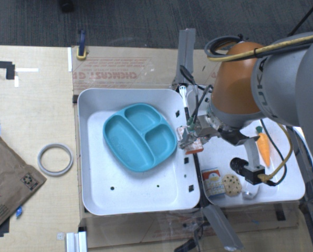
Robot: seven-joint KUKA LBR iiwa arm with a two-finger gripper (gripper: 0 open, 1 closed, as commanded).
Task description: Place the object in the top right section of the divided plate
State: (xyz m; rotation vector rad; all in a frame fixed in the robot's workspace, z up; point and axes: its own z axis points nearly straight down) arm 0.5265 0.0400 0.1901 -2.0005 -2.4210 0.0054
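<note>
The blue divided plate (139,136) lies in the left white bin (93,193), tilted, with one long section and two smaller ones. My gripper (190,137) hangs low over the wall between the two bins, just off the plate's right edge. A small red and white thing (194,148) shows right under the gripper, and I cannot tell whether it is held. The grey arm with its orange band (239,77) covers the upper part of the right bin.
The right bin (288,190) holds an orange carrot (264,148), a round cookie (231,184), a small printed box (211,180) and a silvery piece (249,193). A tape ring (55,158) and a cardboard box (4,188) lie on the bench to the left.
</note>
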